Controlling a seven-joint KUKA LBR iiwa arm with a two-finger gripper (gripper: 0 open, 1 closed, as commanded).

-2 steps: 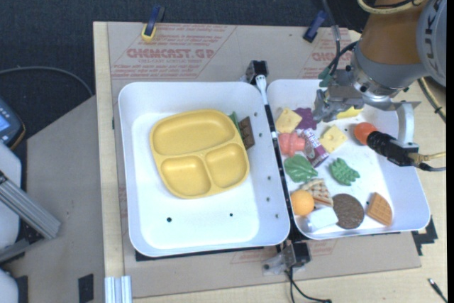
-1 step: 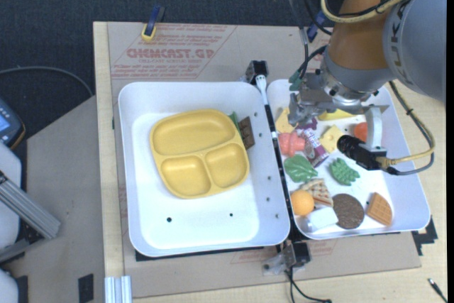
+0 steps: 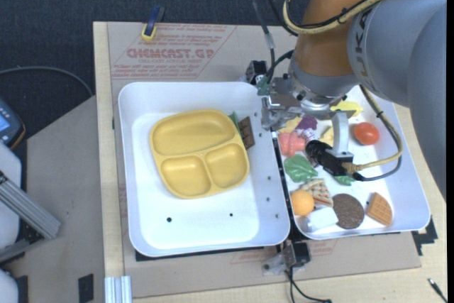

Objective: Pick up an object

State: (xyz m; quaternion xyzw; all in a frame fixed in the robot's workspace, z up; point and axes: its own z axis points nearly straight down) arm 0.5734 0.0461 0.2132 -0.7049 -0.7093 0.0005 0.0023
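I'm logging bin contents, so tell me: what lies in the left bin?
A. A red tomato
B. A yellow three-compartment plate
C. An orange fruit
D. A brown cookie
B: the yellow plate with three compartments lies in the left bin; the small food items sit in the right bin.

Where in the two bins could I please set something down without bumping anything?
The left bin has bare floor in front of the yellow divided plate, toward its near edge, and a narrow strip behind the plate. The right bin is crowded: toy foods such as the tomato, orange and round brown cookie cover it, with the arm above.
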